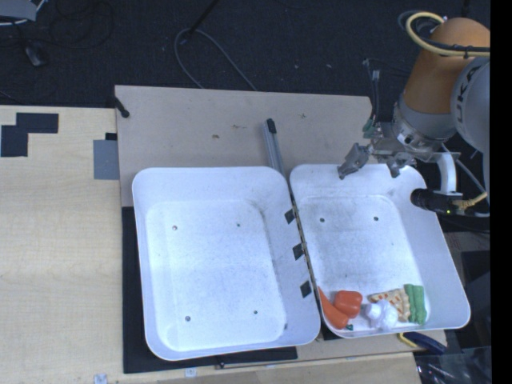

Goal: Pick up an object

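Observation:
My gripper (pixel 371 165) hangs over the far rim of the right bin (pixel 432 238), its two fingers spread apart with nothing between them. Well away from it, at the bin's near edge, lies a small cluster: a red-orange pepper-like object (pixel 346 302), an orange piece (pixel 332 314) beside it, a white lump (pixel 378 315), a tan waffle-patterned piece (pixel 390 298) and a green object (pixel 416 303).
The left bin (pixel 212 262) sits beside the right one, joined by black clips (pixel 298 250) along the shared edge. A grey rod (pixel 273 144) lies on the board behind the bins. A black cable and connector (pixel 436 201) hang by the arm at right.

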Controlling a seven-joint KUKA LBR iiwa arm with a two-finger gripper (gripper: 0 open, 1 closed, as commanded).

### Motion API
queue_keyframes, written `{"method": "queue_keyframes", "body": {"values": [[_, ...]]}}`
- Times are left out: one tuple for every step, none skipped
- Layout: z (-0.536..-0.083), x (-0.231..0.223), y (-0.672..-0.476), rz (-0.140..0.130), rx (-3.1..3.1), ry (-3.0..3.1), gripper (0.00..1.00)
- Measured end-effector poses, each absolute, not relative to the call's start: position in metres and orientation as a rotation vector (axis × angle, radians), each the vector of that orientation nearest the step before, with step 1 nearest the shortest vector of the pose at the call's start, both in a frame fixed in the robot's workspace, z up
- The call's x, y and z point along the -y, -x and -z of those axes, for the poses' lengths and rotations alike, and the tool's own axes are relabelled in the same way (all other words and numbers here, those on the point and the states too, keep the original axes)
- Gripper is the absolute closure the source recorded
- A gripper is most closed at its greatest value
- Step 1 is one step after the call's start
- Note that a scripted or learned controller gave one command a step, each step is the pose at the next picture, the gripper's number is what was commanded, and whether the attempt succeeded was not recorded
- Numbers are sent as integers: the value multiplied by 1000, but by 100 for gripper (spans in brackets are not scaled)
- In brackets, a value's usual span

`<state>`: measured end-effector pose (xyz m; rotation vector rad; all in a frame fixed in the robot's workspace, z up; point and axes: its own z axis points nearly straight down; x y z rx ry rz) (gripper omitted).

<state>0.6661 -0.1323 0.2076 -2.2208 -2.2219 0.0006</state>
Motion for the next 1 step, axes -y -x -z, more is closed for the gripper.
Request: {"method": "queue_keyframes", "body": {"values": [[-173, 125, -588, -4, 2218, 2219, 0]]}}
